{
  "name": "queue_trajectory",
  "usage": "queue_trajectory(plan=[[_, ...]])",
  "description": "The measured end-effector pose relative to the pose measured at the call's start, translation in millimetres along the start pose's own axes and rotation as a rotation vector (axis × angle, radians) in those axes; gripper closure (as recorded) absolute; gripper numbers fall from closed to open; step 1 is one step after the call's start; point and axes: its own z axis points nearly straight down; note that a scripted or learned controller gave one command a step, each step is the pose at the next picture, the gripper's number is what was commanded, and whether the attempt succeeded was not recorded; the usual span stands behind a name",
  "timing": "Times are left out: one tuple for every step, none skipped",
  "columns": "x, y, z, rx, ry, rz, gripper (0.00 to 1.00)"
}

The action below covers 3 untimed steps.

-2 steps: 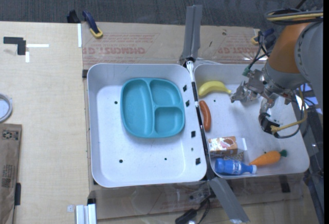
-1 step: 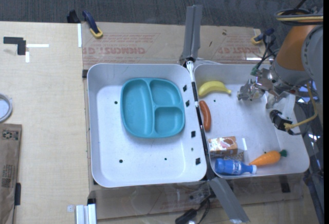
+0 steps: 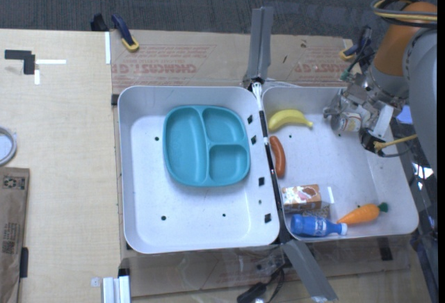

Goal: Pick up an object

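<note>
The right bin [image 3: 389,176] holds a yellow banana [image 3: 288,119] at its far left, and a red-brown sausage [image 3: 278,156] just below that along the left wall. An orange-and-white carton [image 3: 302,196], a blue bottle [image 3: 316,226] and an orange carrot [image 3: 360,213] lie near its front edge. My gripper [image 3: 335,117] hangs over the far right part of this bin. It is to the right of the banana and apart from it, with nothing seen in its hold.
A teal divided plate [image 3: 206,145] lies in the left bin [image 3: 139,176]. The grey divider [image 3: 263,149] runs between the two bins. Clamps [image 3: 125,34] sit on the cardboard behind the bins. Bare white floor lies in the middle of the right bin.
</note>
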Motion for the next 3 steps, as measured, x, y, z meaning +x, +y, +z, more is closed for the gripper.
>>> queue_trajectory(plan=[[4, -2, 1, 0.001, -0.005, 0.004, 0.00], [19, -27, 1, 0.002, -0.004, -0.204, 0.00], [18, -27, -6, 0.006, -0.007, -0.203, 1.00]])
